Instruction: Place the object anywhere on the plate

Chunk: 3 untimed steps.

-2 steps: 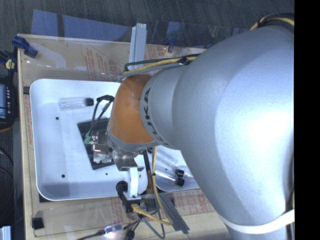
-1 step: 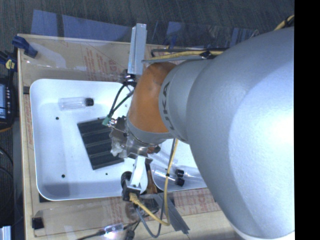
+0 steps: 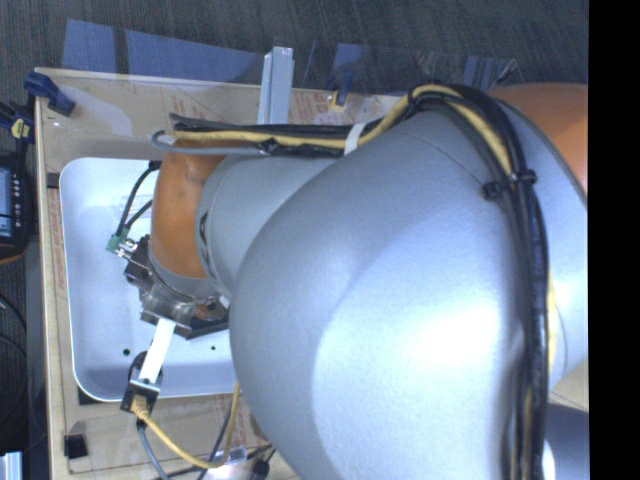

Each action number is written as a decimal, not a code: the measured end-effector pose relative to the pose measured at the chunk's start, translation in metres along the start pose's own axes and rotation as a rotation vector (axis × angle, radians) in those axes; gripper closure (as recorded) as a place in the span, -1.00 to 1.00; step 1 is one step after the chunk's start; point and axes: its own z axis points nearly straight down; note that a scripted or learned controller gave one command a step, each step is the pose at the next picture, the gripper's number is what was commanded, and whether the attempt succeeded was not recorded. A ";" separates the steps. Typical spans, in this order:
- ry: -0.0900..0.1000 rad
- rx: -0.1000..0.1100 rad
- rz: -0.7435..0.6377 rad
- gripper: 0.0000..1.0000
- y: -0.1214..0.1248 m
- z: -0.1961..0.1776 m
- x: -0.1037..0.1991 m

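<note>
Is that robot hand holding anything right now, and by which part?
Cannot be told: the grey arm leans over the white bin and blocks the view beneath.

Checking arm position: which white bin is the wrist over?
The shallow white bin at view left: the orange-banded wrist hangs over its floor; the grey arm hides the other.

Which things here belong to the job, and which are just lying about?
Job:
- arm, which blocks much of the bench
- white bin under its wrist

Lying about:
- blue clamp at the bench's far left corner
- metal post behind the bin
- black device at the left edge
</note>
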 end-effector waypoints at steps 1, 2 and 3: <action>0.002 -0.005 -0.423 1.00 0.037 -0.068 -0.060; 0.000 0.000 -0.099 1.00 0.029 0.087 -0.012; 0.002 -0.002 -0.154 1.00 0.048 -0.014 -0.080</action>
